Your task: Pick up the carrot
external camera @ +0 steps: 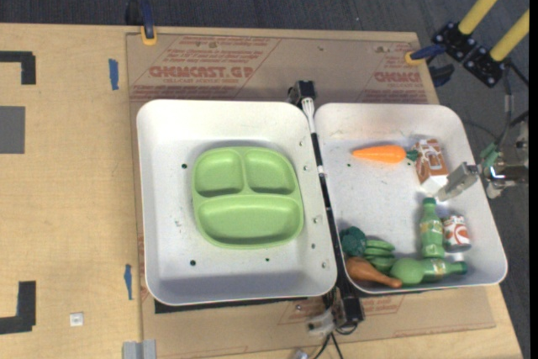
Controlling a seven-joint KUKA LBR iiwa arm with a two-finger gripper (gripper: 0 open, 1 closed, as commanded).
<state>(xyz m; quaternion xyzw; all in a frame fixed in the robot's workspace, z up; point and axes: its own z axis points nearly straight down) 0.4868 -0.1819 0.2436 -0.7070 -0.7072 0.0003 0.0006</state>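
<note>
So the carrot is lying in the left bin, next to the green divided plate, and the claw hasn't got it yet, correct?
Not quite. The camera view shows the carrot lying in the right bin, near its far side; the green divided plate sits in the left bin. The claw is apart from the carrot and hasn't got it.

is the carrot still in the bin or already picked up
In the bin. The carrot lies flat on the right bin's floor, apart from the gripper.

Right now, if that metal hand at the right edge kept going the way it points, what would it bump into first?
The hand points left into the right bin. First in line is probably the small red-and-white carton beside it, with the carrot beyond. Its height is unclear, so it might pass above.
</note>
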